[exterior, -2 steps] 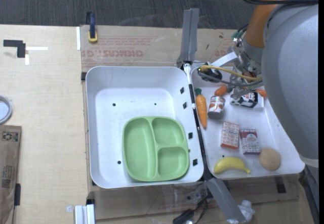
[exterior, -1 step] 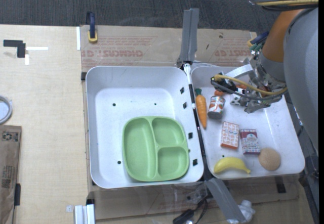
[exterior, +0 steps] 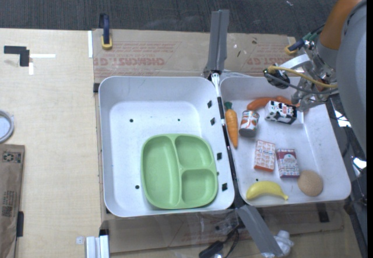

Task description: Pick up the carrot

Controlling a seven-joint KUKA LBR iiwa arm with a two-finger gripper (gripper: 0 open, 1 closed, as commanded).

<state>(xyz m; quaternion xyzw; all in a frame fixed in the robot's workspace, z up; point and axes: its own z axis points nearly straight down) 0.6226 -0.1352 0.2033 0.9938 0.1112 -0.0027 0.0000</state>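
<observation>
The carrot [exterior: 232, 127] is orange with a small green top. It lies lengthwise against the left wall of the right bin [exterior: 326, 134], its tip pointing toward the front. My gripper [exterior: 301, 98] hangs over the back right part of that bin, just right of a black-and-white cow-patterned box [exterior: 281, 112]. It is well to the right of the carrot and apart from it. Cables and wrist hardware crowd around it.
The right bin also holds an orange elongated item [exterior: 260, 103], a small can [exterior: 249, 123], two small cartons [exterior: 265, 155] [exterior: 287, 163], a banana [exterior: 266, 191] and a beige ball [exterior: 310, 183]. A green divided plate [exterior: 179, 170] lies in the left bin [exterior: 116, 134].
</observation>
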